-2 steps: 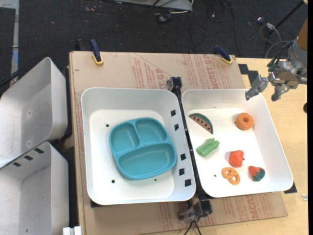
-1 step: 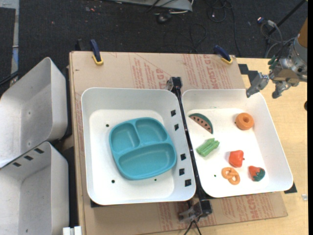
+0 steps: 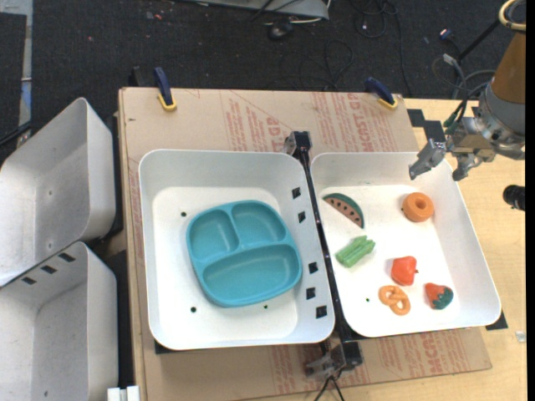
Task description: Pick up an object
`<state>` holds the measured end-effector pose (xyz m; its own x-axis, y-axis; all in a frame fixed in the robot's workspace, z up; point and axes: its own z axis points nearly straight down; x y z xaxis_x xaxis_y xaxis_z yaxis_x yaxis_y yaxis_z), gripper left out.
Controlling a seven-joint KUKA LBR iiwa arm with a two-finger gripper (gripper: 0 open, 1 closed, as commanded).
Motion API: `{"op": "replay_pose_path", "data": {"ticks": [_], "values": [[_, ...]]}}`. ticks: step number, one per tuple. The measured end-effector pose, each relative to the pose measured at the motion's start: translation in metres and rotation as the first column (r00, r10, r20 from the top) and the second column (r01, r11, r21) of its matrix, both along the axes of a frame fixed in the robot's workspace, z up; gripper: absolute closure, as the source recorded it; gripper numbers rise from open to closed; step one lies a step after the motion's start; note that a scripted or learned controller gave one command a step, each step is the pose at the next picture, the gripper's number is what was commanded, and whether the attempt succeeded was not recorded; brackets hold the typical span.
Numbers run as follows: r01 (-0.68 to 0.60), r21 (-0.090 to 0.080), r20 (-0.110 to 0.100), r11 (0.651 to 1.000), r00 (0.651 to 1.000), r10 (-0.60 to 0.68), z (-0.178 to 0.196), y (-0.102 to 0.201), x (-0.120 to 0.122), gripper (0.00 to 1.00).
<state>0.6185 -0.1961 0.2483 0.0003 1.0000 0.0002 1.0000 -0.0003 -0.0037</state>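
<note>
1. The task's candidates lie in the right bin (image 3: 468, 249). Taking the orange ring-shaped toy (image 3: 418, 207) as landmark: the watermelon slice (image 3: 344, 209) lies to its left, the green pea pod (image 3: 355, 251) below and left, the red pepper-like piece (image 3: 404, 270) below it, the pretzel (image 3: 394, 299) lower still, and the strawberry-like piece (image 3: 438, 295) near the bin's lower right corner.
2. The arm (image 3: 508, 90) enters from the upper right, its orange band above a grey wrist, angled down towards the bin's far right rim, above and right of the ring.
3. The gripper (image 3: 443, 164) hangs over that rim with its two fingers (image 3: 425, 161) spread apart; nothing sits between them and they touch no toy.
4. Left of the ring, past the central divider, the left bin (image 3: 159, 224) holds a teal divided plate (image 3: 244, 251).
5. Both bins rest on a brown board (image 3: 242, 111) fixed with yellow-and-blue clamps (image 3: 165, 89) at its far edge.
6. Further left of the ring stand two spare white bins (image 3: 50, 190); beyond the board is dark floor with cables (image 3: 376, 7).
</note>
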Motion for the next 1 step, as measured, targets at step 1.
{"op": "replay_pose_path", "data": {"ticks": [1], "values": [[0.001, 0.0, 0.001, 1.0, 1.0, -0.001, -0.0438, -0.0007, -0.0047, 0.0]]}}
